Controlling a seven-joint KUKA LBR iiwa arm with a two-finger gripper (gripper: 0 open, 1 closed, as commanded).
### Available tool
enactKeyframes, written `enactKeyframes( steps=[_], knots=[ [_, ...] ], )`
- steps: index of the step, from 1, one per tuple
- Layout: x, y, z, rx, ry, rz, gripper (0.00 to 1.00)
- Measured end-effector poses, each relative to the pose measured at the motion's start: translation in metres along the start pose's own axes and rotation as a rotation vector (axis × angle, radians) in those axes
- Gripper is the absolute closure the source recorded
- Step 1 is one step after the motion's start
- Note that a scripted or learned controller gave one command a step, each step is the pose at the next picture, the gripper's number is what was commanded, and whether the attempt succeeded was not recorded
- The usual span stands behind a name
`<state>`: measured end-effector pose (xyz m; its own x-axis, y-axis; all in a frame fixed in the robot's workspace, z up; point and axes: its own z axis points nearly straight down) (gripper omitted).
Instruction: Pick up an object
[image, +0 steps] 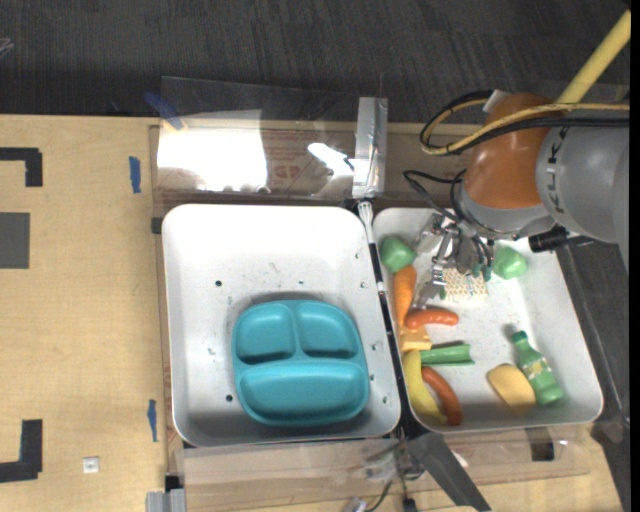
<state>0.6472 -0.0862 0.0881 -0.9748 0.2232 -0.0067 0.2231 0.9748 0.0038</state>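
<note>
Several toy foods crowded the right bin (585, 385); the gripper (437, 283) hung low above the red chili (431, 319) beside the carrot (403, 292), probably lining up a grasp, its opening impossible to judge.

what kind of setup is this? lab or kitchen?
Likely a robot lab bench: two white bins taped to cardboard, toy food like a plastic carrot, and a divided teal tray; the gripper hangs above.

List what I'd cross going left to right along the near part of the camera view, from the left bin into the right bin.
Teal divided plate in the left bin → yellow banana at the right bin's left wall → yellow lemon-like piece → green bottle.
</note>
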Motion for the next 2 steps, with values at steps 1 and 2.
enactKeyframes(
  steps=[1, 2],
  knots=[
    [0.060, -0.036, -0.002, 0.003, -0.004, -0.106, 0.00],
    [0.078, -0.028, -0.002, 0.004, -0.007, -0.158, 0.00]
  ],
)
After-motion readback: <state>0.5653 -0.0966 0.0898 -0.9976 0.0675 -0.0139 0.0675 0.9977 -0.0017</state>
